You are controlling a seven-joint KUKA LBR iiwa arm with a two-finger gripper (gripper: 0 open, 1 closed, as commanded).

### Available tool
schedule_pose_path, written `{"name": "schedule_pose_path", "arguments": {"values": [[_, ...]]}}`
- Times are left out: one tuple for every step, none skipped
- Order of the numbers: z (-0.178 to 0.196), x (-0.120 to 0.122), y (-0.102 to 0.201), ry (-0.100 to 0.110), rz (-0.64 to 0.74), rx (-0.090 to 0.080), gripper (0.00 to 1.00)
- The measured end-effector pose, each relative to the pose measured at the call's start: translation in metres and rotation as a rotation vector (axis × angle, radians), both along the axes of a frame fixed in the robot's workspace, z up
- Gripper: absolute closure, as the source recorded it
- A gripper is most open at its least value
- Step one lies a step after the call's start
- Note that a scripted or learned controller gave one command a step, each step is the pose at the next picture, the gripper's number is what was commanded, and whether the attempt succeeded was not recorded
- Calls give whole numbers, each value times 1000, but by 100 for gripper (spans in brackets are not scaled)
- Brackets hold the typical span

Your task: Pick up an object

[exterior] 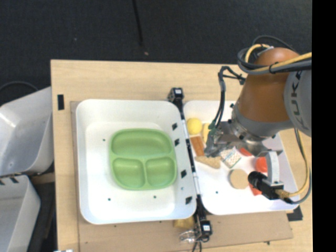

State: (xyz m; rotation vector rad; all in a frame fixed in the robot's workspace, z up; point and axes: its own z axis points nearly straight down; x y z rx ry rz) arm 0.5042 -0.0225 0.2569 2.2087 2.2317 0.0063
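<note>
My gripper (214,143) hangs low over the left part of the right bin (231,206), under the orange-banded wrist. Right beneath and beside it lie an orange stick-shaped piece (197,145) and a tan bread-like piece (210,162). A yellow lemon-like ball (194,125) sits just up-left of the gripper. A small patterned white box (231,157) lies to its lower right, partly under the arm. A round tan disc (239,179) rests further toward the front. The arm hides whatever is directly under the wrist.
The left bin (94,203) holds a green divided plate (143,158). Red and orange items (262,165) and a black-and-white part of the arm (265,185) sit at the right bin's right side. A clipped divider (185,151) separates the bins.
</note>
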Motion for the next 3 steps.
{"name": "schedule_pose_path", "arguments": {"values": [[65, -14, 25, -4, -4, -1, 100], [101, -15, 145, 0, 6, 3, 100], [80, -14, 70, 4, -15, -4, 100]]}}
